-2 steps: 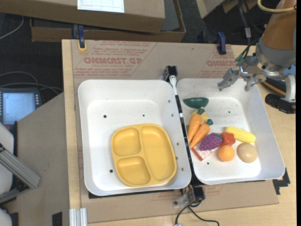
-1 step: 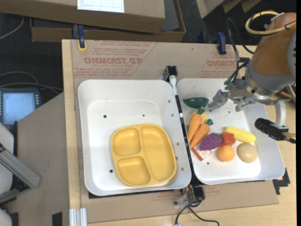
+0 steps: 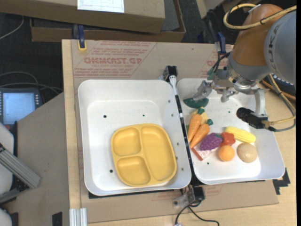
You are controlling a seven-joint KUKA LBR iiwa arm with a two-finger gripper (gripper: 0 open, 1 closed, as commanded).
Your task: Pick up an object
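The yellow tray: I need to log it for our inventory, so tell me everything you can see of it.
The yellow tray is a rounded rectangle of what looks like smooth plastic, divided by raised ridges into three compartments: one long section on the camera view's right and two smaller ones on the left. All three hold nothing. It lies flat, turned slightly, in the near part of the left bin, resting on the bin's white floor. Nothing else touches it.
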